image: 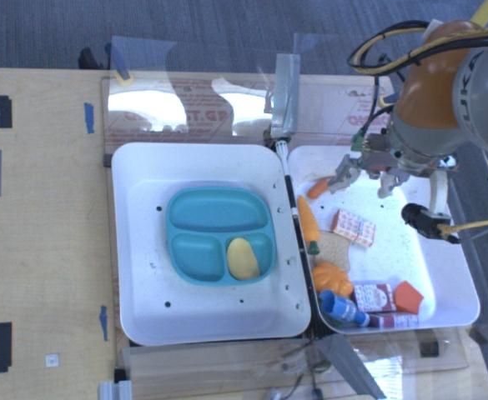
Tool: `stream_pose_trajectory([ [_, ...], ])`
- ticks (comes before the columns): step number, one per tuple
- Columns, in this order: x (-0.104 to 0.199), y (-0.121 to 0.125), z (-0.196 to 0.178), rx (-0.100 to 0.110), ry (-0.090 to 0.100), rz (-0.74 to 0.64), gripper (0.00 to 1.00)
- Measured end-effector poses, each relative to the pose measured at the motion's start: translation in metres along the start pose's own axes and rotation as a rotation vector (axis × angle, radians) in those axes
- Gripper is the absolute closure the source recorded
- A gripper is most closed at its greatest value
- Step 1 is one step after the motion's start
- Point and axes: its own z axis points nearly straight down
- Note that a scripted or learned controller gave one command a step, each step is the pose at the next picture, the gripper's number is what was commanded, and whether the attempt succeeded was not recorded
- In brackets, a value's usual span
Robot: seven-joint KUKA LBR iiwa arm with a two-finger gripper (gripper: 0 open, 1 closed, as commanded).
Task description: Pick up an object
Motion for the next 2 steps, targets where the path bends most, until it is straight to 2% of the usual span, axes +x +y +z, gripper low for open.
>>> stream_pose_trajectory([
  [1,-0.062,0.014,0.004,-0.001,-0.002,0.039,0.00],
  [2,-0.036,-0.014,0.106,-0.010,0.000,-0.044,0.00],
])
